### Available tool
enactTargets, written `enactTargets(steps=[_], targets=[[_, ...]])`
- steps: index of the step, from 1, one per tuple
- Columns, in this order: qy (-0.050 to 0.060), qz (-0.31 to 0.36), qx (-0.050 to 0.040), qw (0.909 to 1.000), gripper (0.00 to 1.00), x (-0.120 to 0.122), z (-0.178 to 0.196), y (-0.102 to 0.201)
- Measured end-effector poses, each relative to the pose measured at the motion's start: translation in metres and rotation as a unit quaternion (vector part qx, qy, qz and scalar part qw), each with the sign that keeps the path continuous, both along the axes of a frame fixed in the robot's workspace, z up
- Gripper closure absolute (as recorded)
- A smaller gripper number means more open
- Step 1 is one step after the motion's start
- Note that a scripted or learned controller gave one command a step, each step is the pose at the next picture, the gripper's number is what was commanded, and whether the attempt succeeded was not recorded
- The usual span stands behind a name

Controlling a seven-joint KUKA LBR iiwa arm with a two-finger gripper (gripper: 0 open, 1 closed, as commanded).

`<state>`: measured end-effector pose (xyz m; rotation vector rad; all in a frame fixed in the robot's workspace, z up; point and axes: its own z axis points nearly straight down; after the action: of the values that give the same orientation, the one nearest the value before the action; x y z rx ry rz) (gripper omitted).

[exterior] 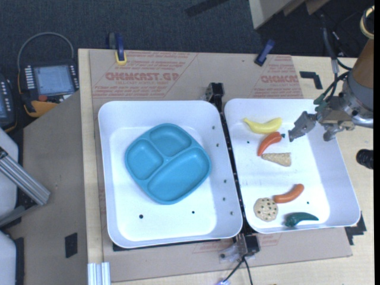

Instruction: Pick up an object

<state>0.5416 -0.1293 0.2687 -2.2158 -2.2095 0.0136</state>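
Left bin (113, 159): a blue divided plate (168, 162) is held at centre frame. Right bin (338, 177): small toy foods are held. Gripper (313, 127), upper right: fingers are spread wide, nothing is held. Candidates listed: yellow banana (263, 124) and red-orange chili pepper (269, 142) just left of the gripper; wedge (278, 158) below; orange sausage (289, 193), cookie (265, 208), green pepper (300, 219) lower down. A descent centred across the chili's narrow width is advised.
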Motion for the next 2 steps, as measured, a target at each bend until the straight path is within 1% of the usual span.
enactTargets(steps=[1,2], targets=[[-0.007,0.002,-0.001,1.0,0.0,0.002,0.007,0.0],[-0.005,0.001,-0.0004,1.0,0.0,-0.006,-0.042,0.007]])
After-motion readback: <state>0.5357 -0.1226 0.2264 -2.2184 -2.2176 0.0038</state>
